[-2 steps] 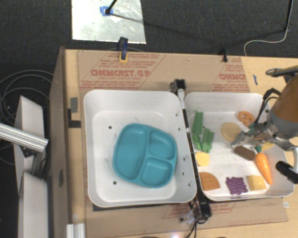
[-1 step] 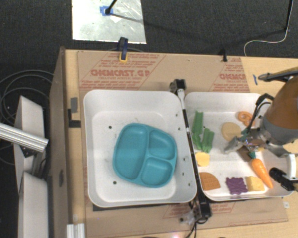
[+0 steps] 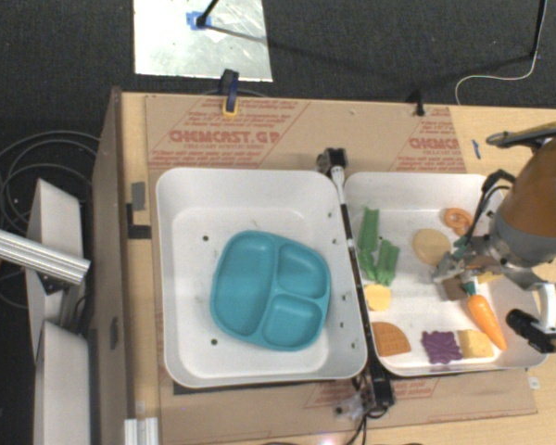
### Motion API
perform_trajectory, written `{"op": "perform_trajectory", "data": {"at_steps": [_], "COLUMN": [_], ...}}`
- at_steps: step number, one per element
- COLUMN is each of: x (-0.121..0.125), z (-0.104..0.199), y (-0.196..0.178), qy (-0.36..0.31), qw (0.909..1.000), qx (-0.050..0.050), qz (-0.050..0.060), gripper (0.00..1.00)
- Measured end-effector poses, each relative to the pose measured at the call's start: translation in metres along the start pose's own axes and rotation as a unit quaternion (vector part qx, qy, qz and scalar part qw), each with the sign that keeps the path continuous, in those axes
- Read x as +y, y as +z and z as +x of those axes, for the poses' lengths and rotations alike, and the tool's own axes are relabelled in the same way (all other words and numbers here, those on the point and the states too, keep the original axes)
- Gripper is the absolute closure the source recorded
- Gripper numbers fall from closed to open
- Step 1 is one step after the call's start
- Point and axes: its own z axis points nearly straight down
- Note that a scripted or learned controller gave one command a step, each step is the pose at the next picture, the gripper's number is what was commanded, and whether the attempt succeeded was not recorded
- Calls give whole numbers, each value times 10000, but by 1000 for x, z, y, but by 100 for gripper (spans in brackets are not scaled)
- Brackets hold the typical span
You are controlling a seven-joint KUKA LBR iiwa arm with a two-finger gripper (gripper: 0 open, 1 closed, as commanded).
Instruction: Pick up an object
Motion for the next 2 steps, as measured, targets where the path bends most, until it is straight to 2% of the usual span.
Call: {"op": "perform_trajectory", "data": {"at_steps": [1,2], "x": [-37,-6], "z": [61,132], "y": [-61,-91], "qy": [-20,-41], "qw": [10000,10000], "qx": [13,14], "qz": [3,-11], "gripper": [100,100]}}
